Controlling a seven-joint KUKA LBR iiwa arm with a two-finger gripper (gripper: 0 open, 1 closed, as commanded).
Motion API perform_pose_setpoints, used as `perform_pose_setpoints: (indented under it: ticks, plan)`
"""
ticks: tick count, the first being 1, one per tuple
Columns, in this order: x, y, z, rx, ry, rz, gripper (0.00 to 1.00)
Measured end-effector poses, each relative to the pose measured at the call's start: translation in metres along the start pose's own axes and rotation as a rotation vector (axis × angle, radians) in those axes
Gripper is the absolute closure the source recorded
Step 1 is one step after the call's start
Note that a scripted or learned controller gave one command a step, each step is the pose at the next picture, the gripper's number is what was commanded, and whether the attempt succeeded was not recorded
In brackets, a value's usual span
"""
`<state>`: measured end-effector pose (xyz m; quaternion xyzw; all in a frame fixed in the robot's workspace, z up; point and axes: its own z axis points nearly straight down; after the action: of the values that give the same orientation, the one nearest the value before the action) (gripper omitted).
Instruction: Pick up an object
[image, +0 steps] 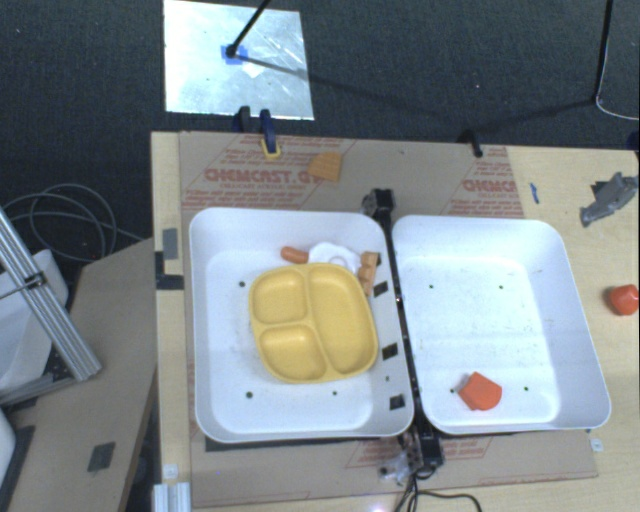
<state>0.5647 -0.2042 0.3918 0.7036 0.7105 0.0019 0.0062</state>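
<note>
Orange block (481, 391) is seen lying alone near the front of the right bin (500, 300); a yellow divided plate (312, 322) is laid in the left bin (218, 330).

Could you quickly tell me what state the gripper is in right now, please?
Gripper: nothing to report from this picture; the orange block lies loose in the right bin.

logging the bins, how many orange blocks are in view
2: one orange block in the right bin, near its front; another on the bench right of that bin. The yellow plate may hide more.
</note>
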Motion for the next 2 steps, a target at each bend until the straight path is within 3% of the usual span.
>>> perform_pose_setpoints:
  ticks: [1,2]
  plan:
    - [-0.0001,0.0010,-0.0116,-0.005,-0.002,-0.005,1.00]
    - [-0.0002,0.0009,-0.0113,-0.004,-0.002,-0.004,0.00]
